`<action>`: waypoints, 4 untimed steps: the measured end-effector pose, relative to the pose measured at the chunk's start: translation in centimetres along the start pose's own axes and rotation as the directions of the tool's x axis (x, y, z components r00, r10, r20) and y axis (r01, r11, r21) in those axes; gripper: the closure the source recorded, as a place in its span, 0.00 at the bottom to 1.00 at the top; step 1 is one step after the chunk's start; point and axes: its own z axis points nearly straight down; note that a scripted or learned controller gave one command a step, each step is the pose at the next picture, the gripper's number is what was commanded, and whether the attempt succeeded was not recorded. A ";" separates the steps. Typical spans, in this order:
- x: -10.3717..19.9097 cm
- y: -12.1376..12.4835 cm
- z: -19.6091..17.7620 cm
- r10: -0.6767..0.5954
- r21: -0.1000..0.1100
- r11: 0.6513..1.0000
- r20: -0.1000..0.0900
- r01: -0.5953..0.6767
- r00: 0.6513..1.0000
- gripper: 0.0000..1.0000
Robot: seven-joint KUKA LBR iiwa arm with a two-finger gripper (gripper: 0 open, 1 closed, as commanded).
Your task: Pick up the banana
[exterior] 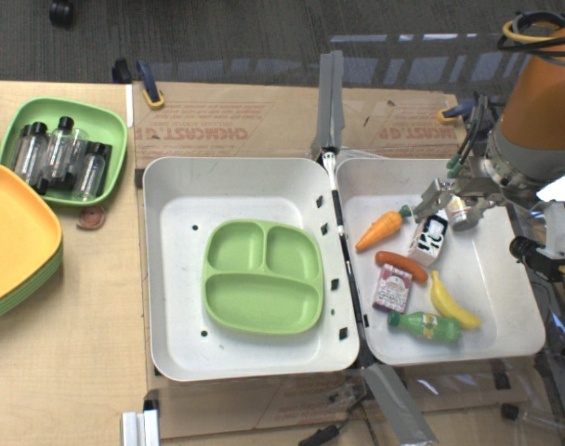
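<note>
Banana (453,304) not yet picked: we see it lying flat in the right bin (505,342), toward the near right part of the floor, just beside the green bottle (426,325) and near the sausage (401,264) and the small red packet (392,291). Nothing touches it from above, so we judge the whole pick is left to do: move over it, descend, close, lift.

We place the gripper (438,214) over the far part of the same bin, above a white black-marked bottle (429,238) and just right of the carrot (379,230), well apart from the banana. We cannot tell how it is set. The arm leans in from the right, orange band high, wrist angled down and leftward. The left bin (171,249) carries a green divided plate (262,277).
</note>
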 end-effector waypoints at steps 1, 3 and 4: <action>2.9 3.1 -1.2 -0.212 -0.003 0.977 0.001 0.212 0.977 0.00; 4.5 -3.1 4.1 -0.489 -0.002 0.872 0.001 0.489 0.872 0.00; -0.9 -6.0 11.2 -0.322 -0.001 0.947 -0.001 0.322 0.947 0.00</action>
